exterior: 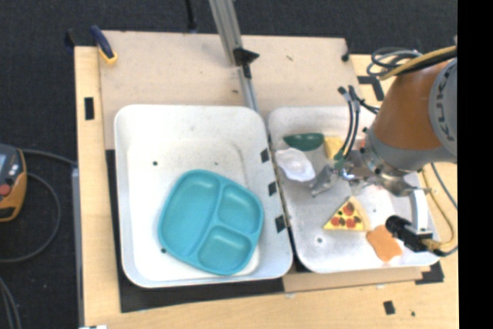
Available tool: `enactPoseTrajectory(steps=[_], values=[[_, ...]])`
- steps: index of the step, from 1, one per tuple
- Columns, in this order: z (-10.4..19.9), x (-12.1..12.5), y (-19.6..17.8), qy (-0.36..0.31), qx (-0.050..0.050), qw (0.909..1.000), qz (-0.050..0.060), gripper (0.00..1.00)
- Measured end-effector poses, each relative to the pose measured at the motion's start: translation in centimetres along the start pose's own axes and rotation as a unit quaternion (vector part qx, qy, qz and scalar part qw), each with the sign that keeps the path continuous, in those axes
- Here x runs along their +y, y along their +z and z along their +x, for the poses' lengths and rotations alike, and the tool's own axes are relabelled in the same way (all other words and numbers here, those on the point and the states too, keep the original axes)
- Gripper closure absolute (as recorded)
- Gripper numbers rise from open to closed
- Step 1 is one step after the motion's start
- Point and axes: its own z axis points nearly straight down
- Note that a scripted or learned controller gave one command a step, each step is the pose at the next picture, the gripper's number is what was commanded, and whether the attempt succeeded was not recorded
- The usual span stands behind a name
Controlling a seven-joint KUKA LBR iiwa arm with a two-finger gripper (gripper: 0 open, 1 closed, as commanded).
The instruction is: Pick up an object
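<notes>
The gripper (323, 182) has thin metal fingers low in the right bin (308, 258); whether they are parted or closed cannot be told. They sit just beside a crumpled white object (296, 164), near a flat pizza-slice toy (347, 217). A smooth teal divided plate (211, 221) lies in the left bin (154, 135).

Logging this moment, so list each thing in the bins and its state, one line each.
Blue divided plate: flat in the left bin, compartments bare.
Pizza slice toy: flat in the right bin.
Orange block: at the right bin's near rim.
Green piece: near the far rim.
White crumpled thing: beside the gripper.
</notes>
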Motion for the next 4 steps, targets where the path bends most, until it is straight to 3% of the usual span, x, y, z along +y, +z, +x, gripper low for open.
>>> enactPoseTrajectory(steps=[1,3,4], values=[[-0.1,0.2,-1.4,0.002,0.0,1.0,-0.003,1.0],[-1.0,-0.4,-11.1,-0.001,-0.001,1.0,-0.005,1.0],[4.1,2.5,-11.0,-0.004,0.001,1.0,-0.003,1.0]])
